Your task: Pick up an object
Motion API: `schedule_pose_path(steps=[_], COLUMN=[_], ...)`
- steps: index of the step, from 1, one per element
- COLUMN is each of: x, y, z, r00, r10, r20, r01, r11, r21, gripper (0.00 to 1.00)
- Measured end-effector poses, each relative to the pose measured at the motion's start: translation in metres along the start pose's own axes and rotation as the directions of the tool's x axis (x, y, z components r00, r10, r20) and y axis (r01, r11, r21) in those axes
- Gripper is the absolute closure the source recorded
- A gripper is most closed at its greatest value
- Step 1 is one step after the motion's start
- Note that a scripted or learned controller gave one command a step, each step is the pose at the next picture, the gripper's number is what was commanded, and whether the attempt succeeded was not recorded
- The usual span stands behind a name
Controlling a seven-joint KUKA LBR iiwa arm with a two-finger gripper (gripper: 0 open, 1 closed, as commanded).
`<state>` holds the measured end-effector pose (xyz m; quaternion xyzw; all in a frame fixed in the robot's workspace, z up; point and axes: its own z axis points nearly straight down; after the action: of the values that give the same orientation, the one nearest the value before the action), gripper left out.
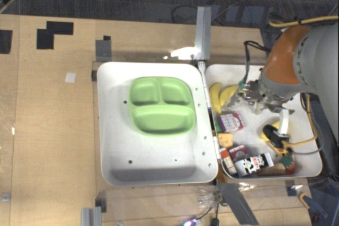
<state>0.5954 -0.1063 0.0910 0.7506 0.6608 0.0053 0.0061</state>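
Yellow bananas (221, 96), seemingly two in a bunch, lie at the far left of the right bin (229, 73), just beside the pincer (253, 97), which hangs low over that bin; whether it is wide or narrow, I cannot tell. Nearer the camera in the same bin are one purple-and-white packet (231, 122), one small orange-yellow block (225, 140), one red-and-white carton (228, 160), one black-and-white box (250, 163) and one brown item with a red end (279, 169), too small to name. The left bin (114, 114) holds one green plate (160, 105) with three compartments. Both bins sit side by side on the pale wooden worktop (47, 129).
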Motion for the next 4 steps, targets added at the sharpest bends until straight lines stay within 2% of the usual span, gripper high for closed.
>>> schedule_pose_path(steps=[1,2,3,4], x=[-0.004,-0.018,-0.017,-0.017], y=[0.063,0.040,0.042,0.042], z=[0.003,-0.008,-0.021,-0.021], r00=[0.988,0.995,0.995,0.995], r10=[0.156,0.102,0.096,0.096], r20=[0.002,0.002,0.001,0.001], r01=[-0.156,-0.102,-0.096,-0.096], r11=[0.987,0.995,0.995,0.995], r21=[0.022,0.012,0.007,0.007], gripper=[0.00,0.00,1.00,0.00])
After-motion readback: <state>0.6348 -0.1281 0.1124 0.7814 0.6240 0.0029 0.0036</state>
